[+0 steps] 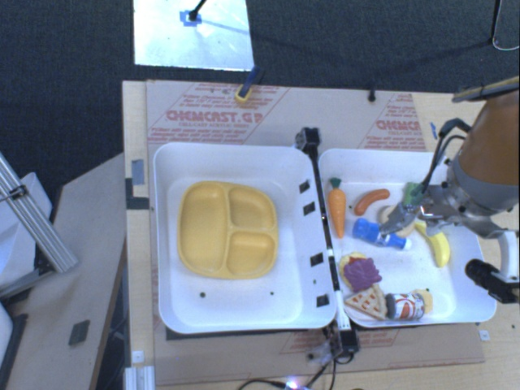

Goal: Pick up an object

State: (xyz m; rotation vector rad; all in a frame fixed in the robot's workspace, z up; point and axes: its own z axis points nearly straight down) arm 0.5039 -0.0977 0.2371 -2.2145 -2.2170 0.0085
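Reaching in from your right, the gripper (400, 216) hangs low in the right bin (467, 303), just over the blue bottle (378, 233), probably its pick; you cannot tell how it is set. Toy food crowds that bin: carrot (336, 206), sausage (372, 201), banana (437, 246), grapes (362, 272), pizza slice (366, 303). The left bin (166, 242) bears a yellow divided plate (227, 228), likely the drop spot.

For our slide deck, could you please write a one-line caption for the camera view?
End effector poised over a blue bottle among toy foods in the right bin; yellow tray in the left.
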